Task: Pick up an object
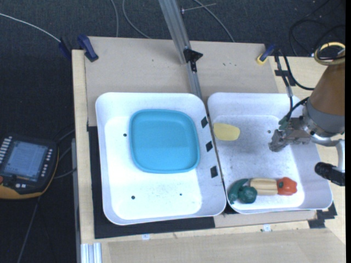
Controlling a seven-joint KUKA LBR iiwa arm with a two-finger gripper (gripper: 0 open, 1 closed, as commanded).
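My gripper (277, 142) hangs over the right side of the right bin (241, 111), above bare bin floor. A yellow piece (226, 131) lies to its left near the bin's left wall. Along the near wall lie a dark green object (243, 193), a tan cylinder (264, 187) and a red piece (287, 186), all below the gripper and apart from it. Nothing shows between the gripper and the bin floor.
The left bin (112, 163) holds a blue square plate (164, 141). A metal pole (175, 21) slants across the back of the bench. Blue clamps (86, 47) sit at the bench corners. A pendant (24, 163) lies on the floor at left.
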